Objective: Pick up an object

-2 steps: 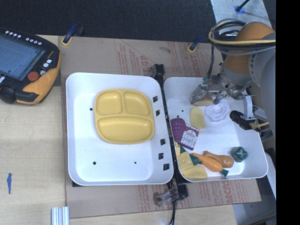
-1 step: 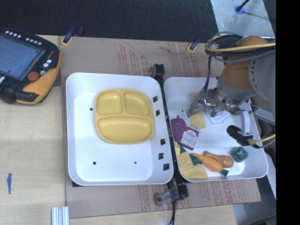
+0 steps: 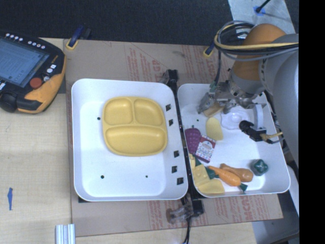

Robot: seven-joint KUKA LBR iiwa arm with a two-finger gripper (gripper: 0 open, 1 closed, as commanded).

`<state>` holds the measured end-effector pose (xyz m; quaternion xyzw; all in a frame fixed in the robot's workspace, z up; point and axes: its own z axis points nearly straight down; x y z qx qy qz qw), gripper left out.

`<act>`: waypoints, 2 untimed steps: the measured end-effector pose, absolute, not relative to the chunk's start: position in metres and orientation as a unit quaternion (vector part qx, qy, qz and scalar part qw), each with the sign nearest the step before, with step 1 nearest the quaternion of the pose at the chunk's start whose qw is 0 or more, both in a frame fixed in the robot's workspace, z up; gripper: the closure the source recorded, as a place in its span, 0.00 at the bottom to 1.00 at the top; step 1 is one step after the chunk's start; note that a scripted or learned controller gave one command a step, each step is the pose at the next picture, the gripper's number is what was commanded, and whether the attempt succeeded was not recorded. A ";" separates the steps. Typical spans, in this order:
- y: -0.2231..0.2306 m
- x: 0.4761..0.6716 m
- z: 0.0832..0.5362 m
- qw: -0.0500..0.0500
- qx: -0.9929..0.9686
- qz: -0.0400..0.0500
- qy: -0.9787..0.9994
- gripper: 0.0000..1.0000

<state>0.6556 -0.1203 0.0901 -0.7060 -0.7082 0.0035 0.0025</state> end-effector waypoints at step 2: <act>-0.102 0.581 0.104 0.001 -0.706 0.002 -0.709 1.00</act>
